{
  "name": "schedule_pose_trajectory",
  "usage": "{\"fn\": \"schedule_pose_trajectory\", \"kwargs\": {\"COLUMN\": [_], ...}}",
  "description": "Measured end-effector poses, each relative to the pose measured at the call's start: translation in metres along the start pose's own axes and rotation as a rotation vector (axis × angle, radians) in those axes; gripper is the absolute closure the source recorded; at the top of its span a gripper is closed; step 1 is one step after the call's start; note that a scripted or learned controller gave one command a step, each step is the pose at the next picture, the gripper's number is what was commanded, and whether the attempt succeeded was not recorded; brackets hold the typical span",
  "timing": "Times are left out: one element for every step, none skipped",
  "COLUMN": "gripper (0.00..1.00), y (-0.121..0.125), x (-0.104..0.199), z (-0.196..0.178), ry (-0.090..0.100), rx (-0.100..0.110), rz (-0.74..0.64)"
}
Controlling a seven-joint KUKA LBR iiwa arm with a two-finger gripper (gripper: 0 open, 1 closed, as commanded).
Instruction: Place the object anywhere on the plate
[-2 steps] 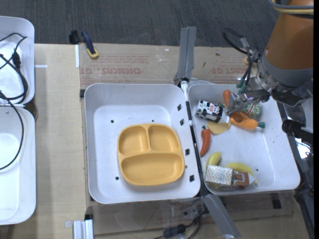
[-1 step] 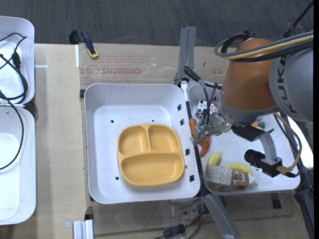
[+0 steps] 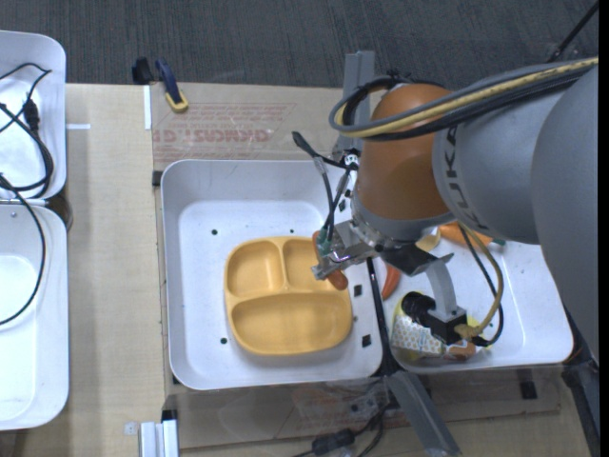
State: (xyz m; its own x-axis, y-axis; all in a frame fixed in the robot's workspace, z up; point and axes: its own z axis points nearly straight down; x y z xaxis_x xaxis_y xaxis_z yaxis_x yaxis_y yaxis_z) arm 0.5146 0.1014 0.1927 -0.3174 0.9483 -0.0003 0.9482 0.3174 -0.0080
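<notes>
We see a wooden bench (image 3: 114, 255) on dark carpet (image 3: 285, 17); the gripper (image 3: 331, 263) hovers over the yellow plate (image 3: 285, 298), its opening impossible to tell.

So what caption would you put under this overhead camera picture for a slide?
Grey-and-orange arm reaches from the right, its gripper at the right rim of a yellow divided plate in the left white bin.
</notes>
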Motion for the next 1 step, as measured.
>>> {"fn": "schedule_pose_trajectory", "kwargs": {"gripper": [1.00], "y": [-0.0256], "x": [-0.0085], "z": [-0.0382], "ry": [-0.001], "rx": [-0.003], "rz": [0.161]}}
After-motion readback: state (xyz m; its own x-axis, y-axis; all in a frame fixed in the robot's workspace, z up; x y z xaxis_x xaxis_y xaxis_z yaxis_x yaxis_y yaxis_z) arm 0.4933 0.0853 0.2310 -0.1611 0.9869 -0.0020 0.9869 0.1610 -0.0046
